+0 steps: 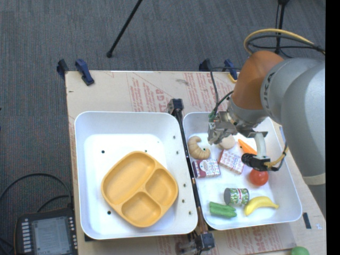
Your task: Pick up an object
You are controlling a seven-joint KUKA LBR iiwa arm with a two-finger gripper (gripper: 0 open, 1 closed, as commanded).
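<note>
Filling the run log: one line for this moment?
gripper low in right bin | beside croissant | nothing seen held | divided plate in left bin

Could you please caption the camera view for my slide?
Arm's tool hovers over right bin of toy food; yellow divided plate in left bin.

Bulky grey arm (300,110), smooth rounded casing. Broad orange band (254,81) above wrist. Yellow and black cables (276,36) loop over top. Dark metallic claw (219,134) assembly, small, boxy.
</note>
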